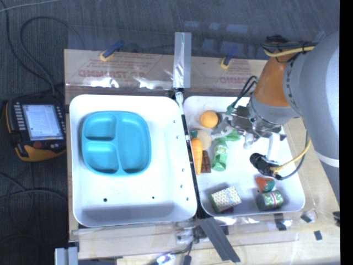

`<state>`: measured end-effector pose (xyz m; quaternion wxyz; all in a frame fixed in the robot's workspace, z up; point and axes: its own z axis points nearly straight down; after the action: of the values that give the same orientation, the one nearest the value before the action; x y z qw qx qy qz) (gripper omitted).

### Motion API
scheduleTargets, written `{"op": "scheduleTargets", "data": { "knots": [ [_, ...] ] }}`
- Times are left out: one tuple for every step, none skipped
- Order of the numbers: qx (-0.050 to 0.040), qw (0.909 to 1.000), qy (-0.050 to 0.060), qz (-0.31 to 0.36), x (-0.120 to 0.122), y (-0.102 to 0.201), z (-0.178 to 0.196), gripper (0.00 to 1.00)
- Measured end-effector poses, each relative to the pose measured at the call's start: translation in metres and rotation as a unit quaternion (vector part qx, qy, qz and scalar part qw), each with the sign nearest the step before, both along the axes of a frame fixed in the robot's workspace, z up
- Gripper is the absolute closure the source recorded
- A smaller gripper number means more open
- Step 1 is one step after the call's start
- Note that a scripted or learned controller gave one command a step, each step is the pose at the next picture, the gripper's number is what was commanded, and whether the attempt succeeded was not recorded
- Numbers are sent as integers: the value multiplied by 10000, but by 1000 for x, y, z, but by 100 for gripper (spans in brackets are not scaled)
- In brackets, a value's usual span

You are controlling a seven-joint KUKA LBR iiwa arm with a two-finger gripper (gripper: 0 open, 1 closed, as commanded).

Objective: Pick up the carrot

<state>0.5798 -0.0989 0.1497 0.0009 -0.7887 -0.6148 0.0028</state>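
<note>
Over the right bin (pixel 295 164) the claw (pixel 238 127) hangs; I cannot tell how it is set. Left of it and lower, against the bin's wall, lies the carrot (pixel 197 154): light, stiff, probably smooth. I'd grip across its thick middle.

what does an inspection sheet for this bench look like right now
surface: two white bins side by side, left bin, right bin
job's things: carrot lies in the right bin against its left wall, apart from the gripper
clutter: blue divided plate in the left bin; orange ball, green bottle, patterned box in the right bin
grippers: gripper low over the right bin's upper part
cables: yellow cable by the wrist
surroundings: handheld pendant on the floor left of the bench
</note>
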Motion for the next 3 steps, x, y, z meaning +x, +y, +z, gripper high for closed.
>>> {"op": "scheduleTargets", "data": {
  "knots": [
    [-2, 9978, -11, 665, 56, 11, 33, 0],
    [-54, 9798, -160, 1994, 83, 0, -24, 0],
    [-18, 9641, -39, 2655, 91, 0, -61, 0]
  ]
}}
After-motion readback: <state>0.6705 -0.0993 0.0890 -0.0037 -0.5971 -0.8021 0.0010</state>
